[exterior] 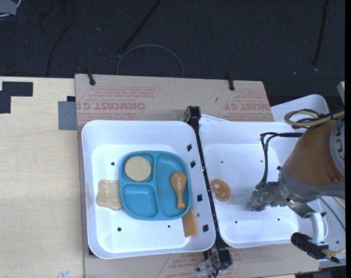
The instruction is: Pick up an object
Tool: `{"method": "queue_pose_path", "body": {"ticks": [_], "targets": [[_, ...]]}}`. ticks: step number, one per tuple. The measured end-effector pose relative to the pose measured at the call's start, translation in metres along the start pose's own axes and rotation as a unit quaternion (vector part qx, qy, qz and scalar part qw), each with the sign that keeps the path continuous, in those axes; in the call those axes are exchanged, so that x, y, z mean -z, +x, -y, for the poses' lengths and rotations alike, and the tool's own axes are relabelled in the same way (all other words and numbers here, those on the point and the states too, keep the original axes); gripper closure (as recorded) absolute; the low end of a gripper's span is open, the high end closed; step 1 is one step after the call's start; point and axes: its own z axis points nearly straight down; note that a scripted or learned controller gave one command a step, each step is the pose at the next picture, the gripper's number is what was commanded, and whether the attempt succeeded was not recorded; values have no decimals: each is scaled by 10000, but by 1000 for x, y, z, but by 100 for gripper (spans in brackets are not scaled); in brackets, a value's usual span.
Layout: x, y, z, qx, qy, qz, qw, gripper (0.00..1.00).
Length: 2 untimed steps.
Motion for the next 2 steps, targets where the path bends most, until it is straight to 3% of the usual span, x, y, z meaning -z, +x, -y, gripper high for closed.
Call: {"method": "queue_pose_path", "body": {"ticks": [2], "targets": [[92, 2, 3, 45, -18, 9, 10000, 100]]}}
